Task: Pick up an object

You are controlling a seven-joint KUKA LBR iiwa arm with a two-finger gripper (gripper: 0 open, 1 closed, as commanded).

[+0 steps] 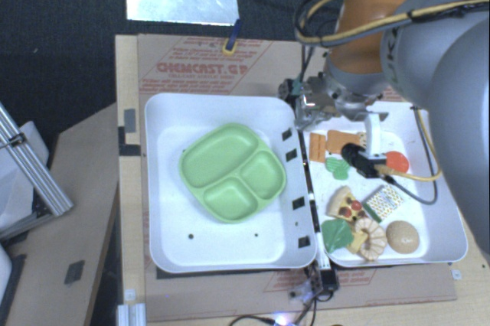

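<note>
Bench carries two white bins (170, 240): a green plate (232, 171) fills one, and the toy food (346, 203) sits jumbled just right of that plate, probably dumped loose so I've got options. My arm (444, 49) hunches over the jumble's far end, beside the plate's far corner. Can't tell if my jaws are spread or shut

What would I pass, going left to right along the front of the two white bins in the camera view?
Green divided plate → green leafy toy → pale curled toy → round tan toy.
</note>
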